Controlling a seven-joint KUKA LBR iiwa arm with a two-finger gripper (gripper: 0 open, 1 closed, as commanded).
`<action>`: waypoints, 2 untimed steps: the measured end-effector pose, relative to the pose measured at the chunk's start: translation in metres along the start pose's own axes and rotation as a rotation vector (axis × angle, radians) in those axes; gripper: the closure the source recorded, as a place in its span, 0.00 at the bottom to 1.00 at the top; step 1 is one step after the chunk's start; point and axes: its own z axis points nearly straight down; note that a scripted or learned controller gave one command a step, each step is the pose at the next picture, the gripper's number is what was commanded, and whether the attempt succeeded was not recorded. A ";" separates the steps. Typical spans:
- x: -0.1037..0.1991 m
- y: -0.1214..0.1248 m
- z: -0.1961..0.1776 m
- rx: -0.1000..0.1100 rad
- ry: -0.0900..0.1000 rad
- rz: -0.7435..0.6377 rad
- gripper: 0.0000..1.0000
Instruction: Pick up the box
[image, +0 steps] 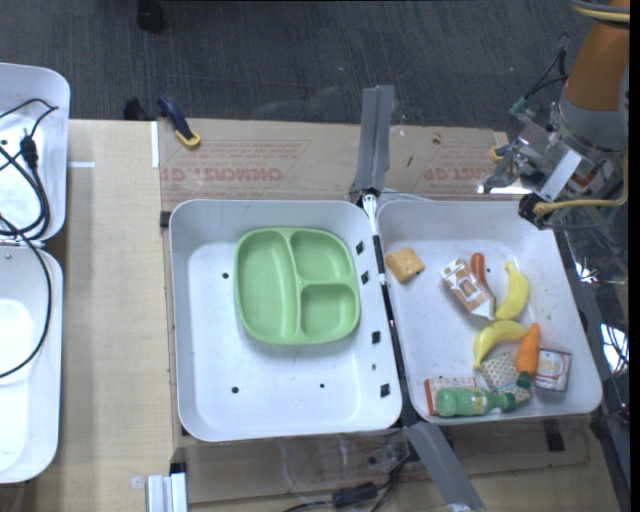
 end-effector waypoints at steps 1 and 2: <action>-0.051 0.032 0.166 0.005 0.003 -0.051 0.00; -0.025 0.035 0.032 -0.002 0.001 -0.153 0.00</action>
